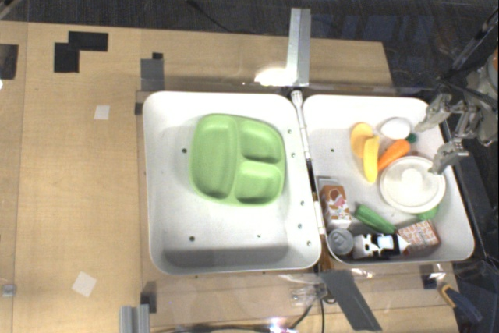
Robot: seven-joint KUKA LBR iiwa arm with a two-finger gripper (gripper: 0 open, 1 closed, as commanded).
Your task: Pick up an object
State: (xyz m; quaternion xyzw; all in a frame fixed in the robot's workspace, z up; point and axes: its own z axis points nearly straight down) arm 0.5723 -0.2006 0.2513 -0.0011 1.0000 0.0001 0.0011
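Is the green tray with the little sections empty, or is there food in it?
Empty. The green tray lies flat in the left bin, and all its sections show bare green. The toy food sits in the right bin.

Wooden bench (70,191) bears two white bins side by side: left bin (164,246), right bin (327,109).

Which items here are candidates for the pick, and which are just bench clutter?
Candidates, right bin: banana, carrot, white bowl, small white cup, green bottle, two small cartons; gripper nearby.

Not involved: green divided plate, left bin.
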